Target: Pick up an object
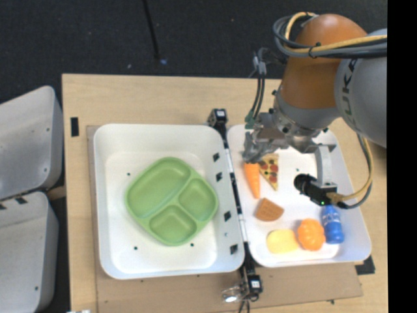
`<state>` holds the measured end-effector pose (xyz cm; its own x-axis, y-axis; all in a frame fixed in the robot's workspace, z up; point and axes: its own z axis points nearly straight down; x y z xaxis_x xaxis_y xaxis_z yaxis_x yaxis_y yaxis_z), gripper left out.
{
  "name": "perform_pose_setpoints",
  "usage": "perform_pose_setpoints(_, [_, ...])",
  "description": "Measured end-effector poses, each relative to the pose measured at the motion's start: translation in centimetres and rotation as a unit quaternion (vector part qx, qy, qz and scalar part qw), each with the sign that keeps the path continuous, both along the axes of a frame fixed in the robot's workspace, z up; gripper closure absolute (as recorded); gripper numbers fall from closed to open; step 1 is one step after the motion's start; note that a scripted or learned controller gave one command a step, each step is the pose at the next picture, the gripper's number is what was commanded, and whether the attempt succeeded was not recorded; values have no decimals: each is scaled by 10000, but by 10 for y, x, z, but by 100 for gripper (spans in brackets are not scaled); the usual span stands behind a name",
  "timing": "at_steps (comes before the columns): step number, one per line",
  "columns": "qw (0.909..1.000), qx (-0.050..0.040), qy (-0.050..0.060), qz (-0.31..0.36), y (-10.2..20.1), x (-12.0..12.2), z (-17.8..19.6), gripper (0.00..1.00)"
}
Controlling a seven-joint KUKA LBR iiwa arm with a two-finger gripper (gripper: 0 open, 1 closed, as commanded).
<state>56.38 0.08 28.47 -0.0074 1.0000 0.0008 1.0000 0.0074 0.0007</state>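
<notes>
My gripper hangs over the upper left part of the right bin. Just below it lie an orange carrot and a pizza slice, side by side. The gripper's tip overlaps the top ends of both, and I cannot tell whether it touches either. Further down the bin lie a brown bread piece, a yellow fruit, an orange and a small blue bottle.
The left bin holds a green divided plate. A black clamp strip runs between the two bins. The arm's grey and orange body covers the right bin's upper part. A black fitting sticks out beside the pizza.
</notes>
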Motion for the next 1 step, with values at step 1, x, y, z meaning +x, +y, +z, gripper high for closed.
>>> perform_pose_setpoints(1, [10000, -2, 4, -5, 53, -7, -2, 100])
